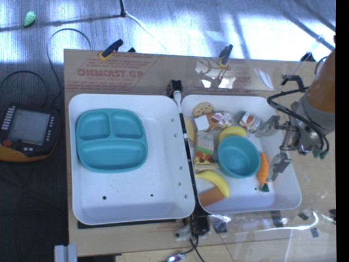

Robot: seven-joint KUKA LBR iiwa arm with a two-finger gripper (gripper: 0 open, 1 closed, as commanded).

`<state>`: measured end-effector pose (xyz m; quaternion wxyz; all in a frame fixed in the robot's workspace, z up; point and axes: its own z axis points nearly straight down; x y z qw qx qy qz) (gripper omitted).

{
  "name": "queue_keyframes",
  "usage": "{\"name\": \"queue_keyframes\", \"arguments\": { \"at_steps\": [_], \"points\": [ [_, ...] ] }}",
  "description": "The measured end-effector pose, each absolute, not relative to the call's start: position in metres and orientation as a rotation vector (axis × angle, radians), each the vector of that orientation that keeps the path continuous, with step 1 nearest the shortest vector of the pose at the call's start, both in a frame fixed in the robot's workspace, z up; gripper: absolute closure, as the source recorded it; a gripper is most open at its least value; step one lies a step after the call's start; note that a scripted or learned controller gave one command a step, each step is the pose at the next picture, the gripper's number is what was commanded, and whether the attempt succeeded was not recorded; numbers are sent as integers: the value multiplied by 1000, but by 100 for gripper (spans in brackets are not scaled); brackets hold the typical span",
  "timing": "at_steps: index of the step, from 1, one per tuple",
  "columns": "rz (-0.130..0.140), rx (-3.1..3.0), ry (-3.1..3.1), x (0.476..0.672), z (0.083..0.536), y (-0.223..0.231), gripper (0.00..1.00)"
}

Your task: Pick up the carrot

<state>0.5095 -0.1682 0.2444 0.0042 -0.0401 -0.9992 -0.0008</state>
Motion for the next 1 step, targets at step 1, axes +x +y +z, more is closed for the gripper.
{"name": "queue_keyframes", "arguments": {
  "at_steps": [1],
  "points": [
    [-2,-201,-3131,517,183,-196,0]
  ]
}}
